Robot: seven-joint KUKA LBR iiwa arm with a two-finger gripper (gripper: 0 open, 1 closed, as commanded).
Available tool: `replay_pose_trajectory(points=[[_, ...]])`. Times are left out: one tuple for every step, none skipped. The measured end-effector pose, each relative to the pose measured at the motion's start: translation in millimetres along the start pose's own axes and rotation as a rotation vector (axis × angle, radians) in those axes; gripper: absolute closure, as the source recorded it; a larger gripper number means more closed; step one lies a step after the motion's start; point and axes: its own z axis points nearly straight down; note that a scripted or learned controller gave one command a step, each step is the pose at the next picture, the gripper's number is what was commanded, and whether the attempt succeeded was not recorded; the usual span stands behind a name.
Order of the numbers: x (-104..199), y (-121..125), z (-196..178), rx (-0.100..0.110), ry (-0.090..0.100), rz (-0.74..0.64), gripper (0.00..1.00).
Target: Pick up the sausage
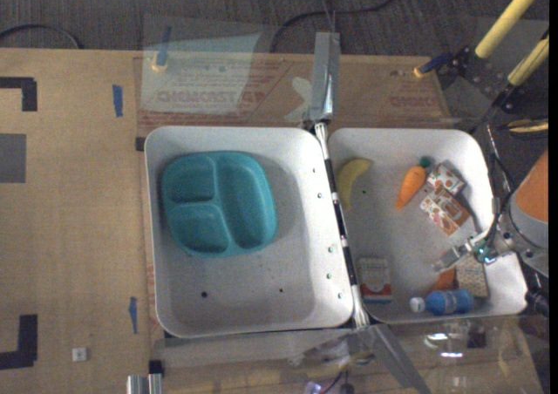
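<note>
1. Camera view, the scene: two white bins sit side by side on the surface. The left bin [166, 296] holds a teal divided plate [218, 202]. The right bin [392, 141] holds a banana [351, 180], a carrot [411, 185], cartons [443, 199], a small box [376, 280] and a bottle [445, 302].
2. Camera view, the task: a small reddish-orange piece near the right bin's front right corner, just above the bottle, is probably the sausage [445, 279]. It lies on the bin floor, so the pick is not yet done.
3. Camera view, the gripper: the gripper [466, 251] hangs low just above and beside that piece. Whether it is apart or together cannot be told, and nothing is seen held in it. The grasp and the lift are left.
</note>
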Motion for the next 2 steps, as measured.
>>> replay_pose_trajectory(points=[[2,2,-10,-0.004,0.003,0.0,1.0],[27,8,-160,0.008,-0.002,-0.102,1.0]])
